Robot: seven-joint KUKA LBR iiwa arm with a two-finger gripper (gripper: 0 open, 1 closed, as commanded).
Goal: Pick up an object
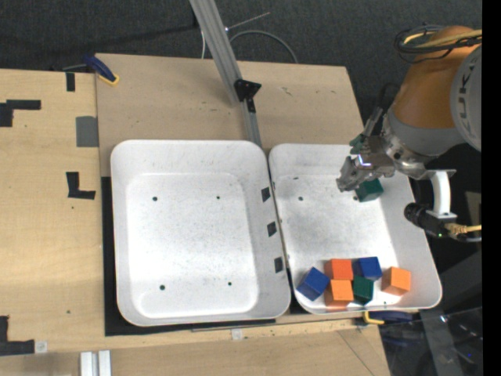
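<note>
My gripper (362,180) hangs over the upper right part of the right bin (313,210), reaching in from the right. A dark green block (370,189) sits between its fingers, and the gripper is shut on it. Several more blocks lie huddled at the bin's near edge: a blue block (314,282), an orange block (340,269), a second blue block (368,267), another orange one (340,291), a green one (362,289) and an orange one (398,280) at the right end.
The left bin (188,225) lies beside the right one, rims touching. A slanted metal pole (227,53) comes down from the top to the bins' far edge. A yellow clip (374,317) sits below the right bin's near rim.
</note>
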